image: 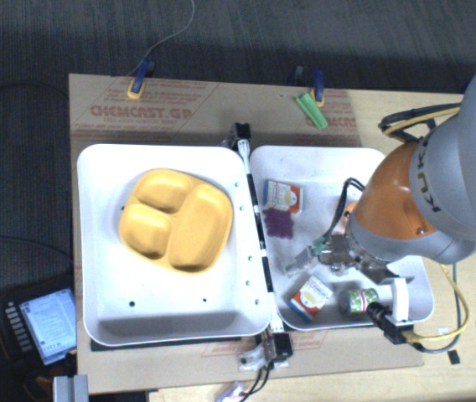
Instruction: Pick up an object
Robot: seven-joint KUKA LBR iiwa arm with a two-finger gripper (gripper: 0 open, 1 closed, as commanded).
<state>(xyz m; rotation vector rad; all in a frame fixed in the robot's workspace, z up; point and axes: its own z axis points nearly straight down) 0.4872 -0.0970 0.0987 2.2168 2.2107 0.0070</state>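
- I have the pincer [315, 252] low in the right bin [322, 159], beside the small carton [309, 296] — a likely pick.
- Its grip I cannot tell.

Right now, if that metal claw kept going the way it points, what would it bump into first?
Probably the bare floor of the right bin: the gripper points left and downward, between the purple item and small carton. Depth is uncertain.

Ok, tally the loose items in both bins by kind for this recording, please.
Yellow sectioned tray: 1
Small cartons: 2
Purple grape bunch: 1
Green-labelled can: 1
Total: 5
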